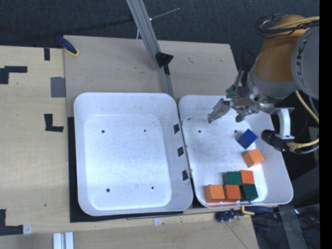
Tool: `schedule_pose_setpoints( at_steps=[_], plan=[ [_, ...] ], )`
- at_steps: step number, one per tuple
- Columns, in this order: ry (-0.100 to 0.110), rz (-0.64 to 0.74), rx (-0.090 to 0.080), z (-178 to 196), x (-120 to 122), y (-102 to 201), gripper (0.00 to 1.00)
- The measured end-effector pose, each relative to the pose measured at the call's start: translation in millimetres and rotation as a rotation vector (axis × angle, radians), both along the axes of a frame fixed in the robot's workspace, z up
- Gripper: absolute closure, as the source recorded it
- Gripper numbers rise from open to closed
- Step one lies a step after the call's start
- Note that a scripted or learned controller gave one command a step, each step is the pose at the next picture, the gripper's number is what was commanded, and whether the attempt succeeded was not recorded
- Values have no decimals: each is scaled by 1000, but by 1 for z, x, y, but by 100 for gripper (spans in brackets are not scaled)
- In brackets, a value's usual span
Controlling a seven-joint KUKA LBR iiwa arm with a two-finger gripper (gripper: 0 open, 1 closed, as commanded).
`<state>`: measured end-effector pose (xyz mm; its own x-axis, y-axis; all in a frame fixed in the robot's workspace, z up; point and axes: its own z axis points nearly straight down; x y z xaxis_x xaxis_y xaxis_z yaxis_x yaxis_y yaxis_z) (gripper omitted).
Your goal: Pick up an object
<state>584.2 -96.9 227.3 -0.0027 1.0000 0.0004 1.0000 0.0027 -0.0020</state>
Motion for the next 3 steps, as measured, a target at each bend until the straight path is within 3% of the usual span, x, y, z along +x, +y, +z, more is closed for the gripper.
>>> schedule_pose_setpoints(
  at_steps=[1,3],
  plan=[
    [0,0,0,0,0,0,0],
    [6,-1,-1,-112,-3,-6,0]
  ],
)
